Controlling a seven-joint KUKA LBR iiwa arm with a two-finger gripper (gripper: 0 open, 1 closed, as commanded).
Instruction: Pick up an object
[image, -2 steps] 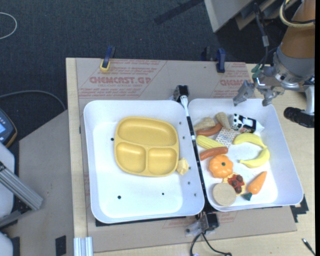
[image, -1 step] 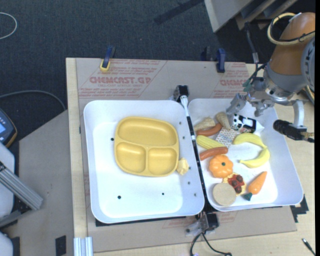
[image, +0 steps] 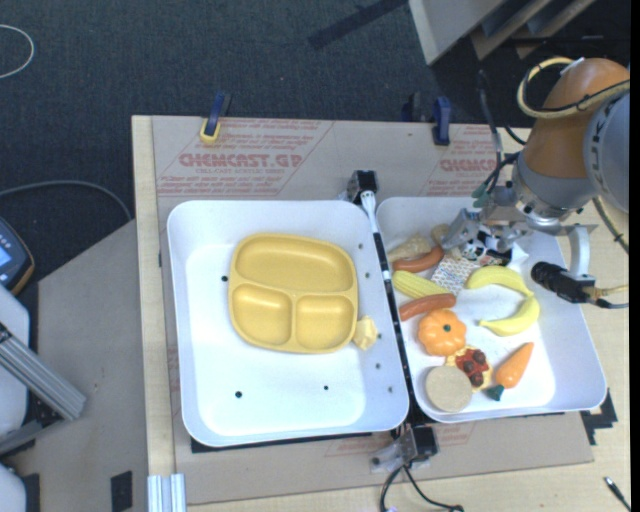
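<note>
White plastic makes up your two bins: the left bin bears one yellow divided tray, with one small yellow piece touching its right corner, and the right bin bears all the toy food. Counting from the near edge toward the far wall, you have one tan disc, one carrot, one small red cluster, one pumpkin, two sausages, one corn cob, one banana and one speckled card. Your gripper hangs over the far part of that bin, and you cannot tell from here how it is set. The relation that matters: the banana lies just near of the gripper and slightly to its right, its long curve running left to right, so it looks the handiest pick. The card sits close on the other side, just beside the banana's left tip.
</note>
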